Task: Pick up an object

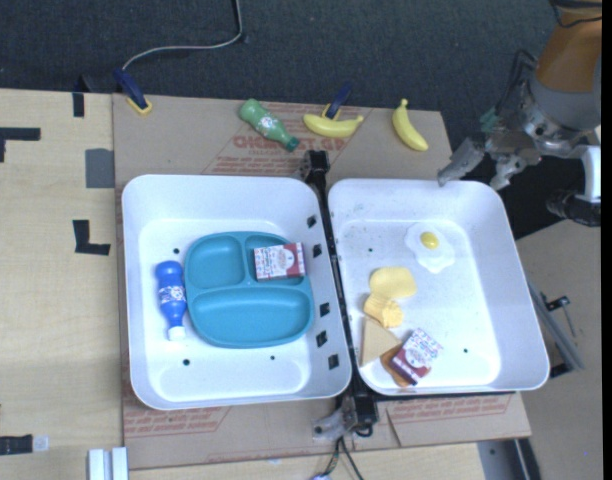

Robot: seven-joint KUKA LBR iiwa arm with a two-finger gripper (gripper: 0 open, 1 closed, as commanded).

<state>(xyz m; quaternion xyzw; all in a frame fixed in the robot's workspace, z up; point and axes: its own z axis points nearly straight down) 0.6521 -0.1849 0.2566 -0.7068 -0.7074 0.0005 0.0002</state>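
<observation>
My gripper (480,171) hangs above the far right corner of the right bin (506,218), open, with nothing between its fingers. In that bin lie a fried egg (430,247), a yellow lump (389,293), a tan slice (374,342) and a small red and white packet (414,354). The left bin (146,218) holds a blue divided tray (236,303) with a red and white carton (278,261) on it. A blue bottle (170,297) lies to the tray's left.
Behind the bins on the cardboard lie a green bottle (267,123) and two bananas (332,124) (409,128). A black hinge strip (326,258) runs between the bins. A black cable (201,43) trails over the dark floor at the back.
</observation>
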